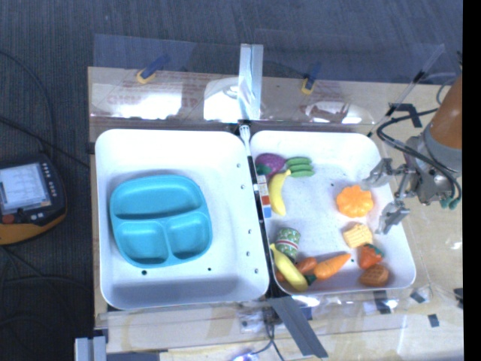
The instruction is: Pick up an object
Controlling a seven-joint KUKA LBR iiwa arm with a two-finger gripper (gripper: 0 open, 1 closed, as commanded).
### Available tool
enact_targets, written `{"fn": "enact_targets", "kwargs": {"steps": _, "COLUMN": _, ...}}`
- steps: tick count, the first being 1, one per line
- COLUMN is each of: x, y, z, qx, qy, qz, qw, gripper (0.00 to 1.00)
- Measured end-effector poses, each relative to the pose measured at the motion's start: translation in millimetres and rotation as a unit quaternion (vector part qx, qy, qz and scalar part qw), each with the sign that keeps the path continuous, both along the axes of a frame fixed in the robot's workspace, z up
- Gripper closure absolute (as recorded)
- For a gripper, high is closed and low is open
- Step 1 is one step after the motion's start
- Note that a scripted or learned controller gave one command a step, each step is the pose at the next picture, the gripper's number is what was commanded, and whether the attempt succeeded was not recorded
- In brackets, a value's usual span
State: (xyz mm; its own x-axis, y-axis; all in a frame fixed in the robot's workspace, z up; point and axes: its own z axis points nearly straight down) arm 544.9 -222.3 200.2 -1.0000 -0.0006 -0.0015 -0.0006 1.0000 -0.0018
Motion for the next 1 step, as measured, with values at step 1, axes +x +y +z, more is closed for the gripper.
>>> {"fn": "enact_targets", "kwargs": {"steps": 1, "x": 8.6, "y": 17.6, "z": -109.1, "qx": -0.0022, "qy": -0.006, "qz": 0.04, "qw": 0.9992, "gripper": 0.0}}
